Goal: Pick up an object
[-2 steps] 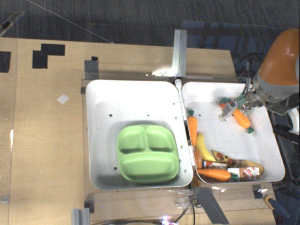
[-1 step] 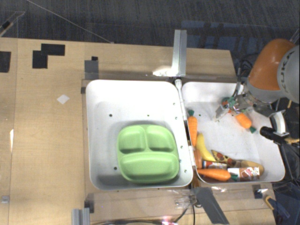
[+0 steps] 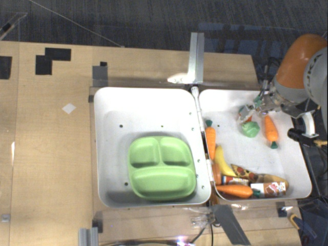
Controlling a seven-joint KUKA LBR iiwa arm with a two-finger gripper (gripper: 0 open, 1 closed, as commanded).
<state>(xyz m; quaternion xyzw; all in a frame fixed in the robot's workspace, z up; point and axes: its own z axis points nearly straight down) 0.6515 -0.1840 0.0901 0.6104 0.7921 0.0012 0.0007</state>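
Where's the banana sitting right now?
The banana lies in the right bin, near its left wall, beside the carrot along the divider and just above the bottle at the front.

No text can be read; the bottle point(image 3: 259, 182) near the right bin's front edge carries a label too blurred to make out.

Green tray point(image 3: 162, 167) in left bin point(image 3: 110, 106); tool point(image 3: 249, 111) low over right bin point(image 3: 225, 99), just above green lump point(image 3: 250, 129), beside carrot point(image 3: 270, 129).
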